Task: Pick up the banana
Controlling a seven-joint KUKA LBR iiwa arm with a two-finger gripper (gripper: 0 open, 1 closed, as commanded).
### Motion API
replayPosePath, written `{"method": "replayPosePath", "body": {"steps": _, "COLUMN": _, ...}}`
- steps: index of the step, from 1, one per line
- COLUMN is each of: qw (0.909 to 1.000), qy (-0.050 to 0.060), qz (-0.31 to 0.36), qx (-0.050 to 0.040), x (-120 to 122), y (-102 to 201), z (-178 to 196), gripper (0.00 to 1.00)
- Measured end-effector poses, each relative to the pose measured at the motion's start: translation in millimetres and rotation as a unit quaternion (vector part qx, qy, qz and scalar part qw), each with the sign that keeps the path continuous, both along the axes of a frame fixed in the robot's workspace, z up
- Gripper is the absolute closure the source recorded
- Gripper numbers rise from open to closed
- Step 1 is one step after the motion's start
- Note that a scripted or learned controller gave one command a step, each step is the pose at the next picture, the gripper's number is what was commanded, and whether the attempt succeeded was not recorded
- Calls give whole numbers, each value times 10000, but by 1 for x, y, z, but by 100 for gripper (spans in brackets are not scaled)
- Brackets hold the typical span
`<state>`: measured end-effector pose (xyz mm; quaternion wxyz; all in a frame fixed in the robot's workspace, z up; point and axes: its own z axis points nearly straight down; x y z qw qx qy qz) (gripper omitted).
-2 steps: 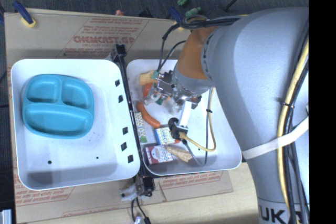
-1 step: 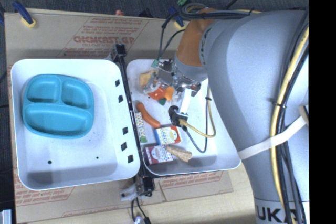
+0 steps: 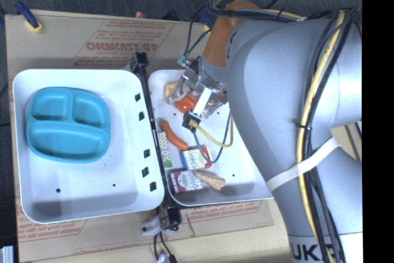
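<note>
Down in the right bin (image 3: 243,178) the gripper (image 3: 196,90) hangs over the far end, its metal parts and trailing wires crowded above a small heap of items, and whether its jaws stand apart or together cannot be told at this slant; nothing is seen between them. Just under it lie a pale yellowish piece (image 3: 171,90), which may be the banana though its shape is too hidden to be sure, and a round orange-red item (image 3: 183,104) touching it. Nearer the middle of the bin a smooth orange carrot-shaped thing (image 3: 172,135) lies at a slant, beside a narrow printed packet (image 3: 164,148) along the left wall. Toward the near end sit a small blue-and-white carton (image 3: 194,159), a dark red packet (image 3: 183,182) and a tan, rough-crusted bread-like piece (image 3: 210,179), close together. The left bin (image 3: 80,197), of glossy white plastic with rounded corners, holds a turquoise divided tray (image 3: 68,124) with three moulded compartments. Both bins rest on brown printed cardboard (image 3: 117,40). The bulky grey arm (image 3: 289,108), smooth and curved, covers the bin's right side.
</note>
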<state>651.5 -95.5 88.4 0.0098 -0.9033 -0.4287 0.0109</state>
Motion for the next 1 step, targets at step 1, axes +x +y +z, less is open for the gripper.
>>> {"method": "replayPosePath", "body": {"steps": 1, "qw": 9987, "qy": -103, "qz": -498, "qx": -42, "x": -61, "y": -1, "z": 3, "gripper": 0}}
